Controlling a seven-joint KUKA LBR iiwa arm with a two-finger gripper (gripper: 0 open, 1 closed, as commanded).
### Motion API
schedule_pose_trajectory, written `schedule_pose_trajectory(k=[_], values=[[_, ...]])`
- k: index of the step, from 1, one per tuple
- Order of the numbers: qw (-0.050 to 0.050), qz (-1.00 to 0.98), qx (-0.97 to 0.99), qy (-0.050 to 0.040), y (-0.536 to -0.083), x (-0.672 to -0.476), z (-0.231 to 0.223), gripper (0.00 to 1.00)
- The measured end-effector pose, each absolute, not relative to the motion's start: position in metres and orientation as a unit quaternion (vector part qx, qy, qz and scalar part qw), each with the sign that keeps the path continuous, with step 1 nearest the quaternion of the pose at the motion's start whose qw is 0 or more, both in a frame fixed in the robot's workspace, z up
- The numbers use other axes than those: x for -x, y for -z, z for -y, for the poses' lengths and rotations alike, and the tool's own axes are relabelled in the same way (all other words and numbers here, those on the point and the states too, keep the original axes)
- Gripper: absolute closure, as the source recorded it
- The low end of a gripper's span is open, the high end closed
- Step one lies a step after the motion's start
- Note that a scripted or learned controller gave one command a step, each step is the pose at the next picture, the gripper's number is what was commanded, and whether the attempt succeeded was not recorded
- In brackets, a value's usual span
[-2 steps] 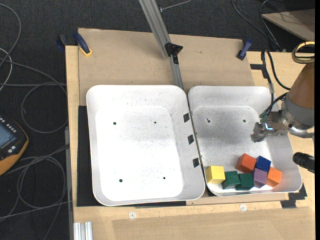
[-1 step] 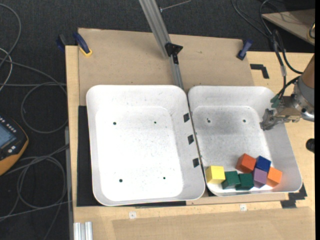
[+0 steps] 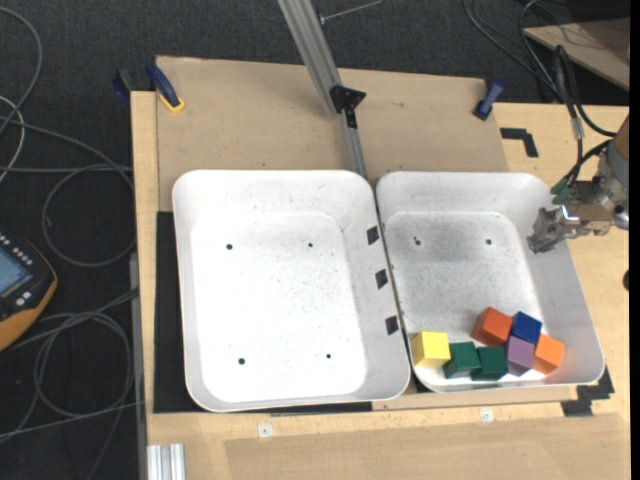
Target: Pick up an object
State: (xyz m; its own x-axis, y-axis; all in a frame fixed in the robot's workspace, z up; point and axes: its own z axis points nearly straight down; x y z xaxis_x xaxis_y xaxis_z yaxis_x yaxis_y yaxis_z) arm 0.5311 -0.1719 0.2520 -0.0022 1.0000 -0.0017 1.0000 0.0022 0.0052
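Several small blocks sit bunched in the near corner of the right bin (image 3: 452,258): a yellow block (image 3: 432,347), two green blocks (image 3: 476,360), a red-orange block (image 3: 492,324), a blue block (image 3: 526,325), a purple block (image 3: 521,351) and an orange block (image 3: 548,351). My gripper (image 3: 549,230) hangs at the right bin's right rim, well behind the blocks and apart from them. Nothing shows between its tips.
The left bin (image 3: 270,288) lies beside the right one. A grey metal pole (image 3: 322,63) slants down from the back to the gap between the bins. Blue clamps (image 3: 165,90) hold the board's back corners. Cables lie on the floor at left.
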Motion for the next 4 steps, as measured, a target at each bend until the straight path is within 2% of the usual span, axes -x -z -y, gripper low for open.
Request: schedule_pose_trajectory(k=[2, 3, 4], values=[[0.000, -0.710, -0.704, -0.0016, -0.233, -0.572, 0.063, 1.00], [0.000, -0.710, -0.705, -0.0019, -0.244, -0.583, 0.011, 1.00], [0.000, -0.709, -0.705, -0.0014, -0.236, -0.608, -0.036, 1.00]])
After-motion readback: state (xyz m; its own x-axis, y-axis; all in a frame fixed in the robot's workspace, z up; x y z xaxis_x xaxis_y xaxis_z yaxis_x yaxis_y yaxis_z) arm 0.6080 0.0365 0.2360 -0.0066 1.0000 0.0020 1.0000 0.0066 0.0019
